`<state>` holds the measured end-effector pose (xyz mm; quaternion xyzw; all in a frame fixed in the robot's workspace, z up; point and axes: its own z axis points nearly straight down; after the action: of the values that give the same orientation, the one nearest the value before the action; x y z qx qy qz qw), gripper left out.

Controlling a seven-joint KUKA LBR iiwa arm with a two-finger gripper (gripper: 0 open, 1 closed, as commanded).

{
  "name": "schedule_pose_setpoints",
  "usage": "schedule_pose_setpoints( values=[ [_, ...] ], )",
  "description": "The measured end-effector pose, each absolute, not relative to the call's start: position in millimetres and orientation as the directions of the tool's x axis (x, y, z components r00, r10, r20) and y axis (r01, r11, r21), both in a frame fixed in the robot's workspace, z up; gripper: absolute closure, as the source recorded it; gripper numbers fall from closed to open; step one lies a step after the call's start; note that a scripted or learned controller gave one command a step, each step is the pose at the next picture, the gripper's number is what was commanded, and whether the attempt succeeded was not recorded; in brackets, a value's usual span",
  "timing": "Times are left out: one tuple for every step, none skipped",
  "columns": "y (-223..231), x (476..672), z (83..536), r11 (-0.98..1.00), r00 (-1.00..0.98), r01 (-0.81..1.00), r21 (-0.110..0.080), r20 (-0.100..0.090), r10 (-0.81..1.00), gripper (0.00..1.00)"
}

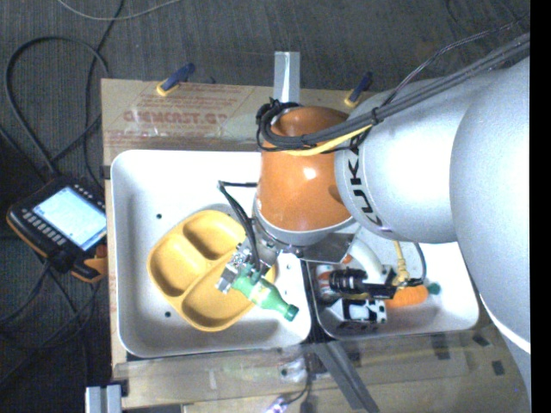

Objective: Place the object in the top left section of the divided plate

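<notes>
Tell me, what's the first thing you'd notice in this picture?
The big grey and orange robot arm fills the right and middle, leaning over two white bins. In the left bin lies a yellow divided plate, with a green bottle at its lower right edge, right by the gripper.

The grey arm [448,144] reaches in from the right, bent downward; its orange band [297,179] sits above the wrist; the gripper [244,268] points down and left.
</notes>
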<state>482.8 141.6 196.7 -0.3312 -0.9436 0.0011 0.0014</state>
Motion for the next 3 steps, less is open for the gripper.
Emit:
schedule_pose_setpoints(
  values=[
    [142.2,482.6,196.7,0.781,-0.781,0.624,-0.002,0.003,0.624,0.0],
    [76.5,499.8,200.2,0.846,-0.846,0.533,-0.002,0.0,0.533,0.0],
    [132.3,484.4,344.3,0.758,-0.758,0.653,0.001,-0.003,0.653,0.0]
  ],
)
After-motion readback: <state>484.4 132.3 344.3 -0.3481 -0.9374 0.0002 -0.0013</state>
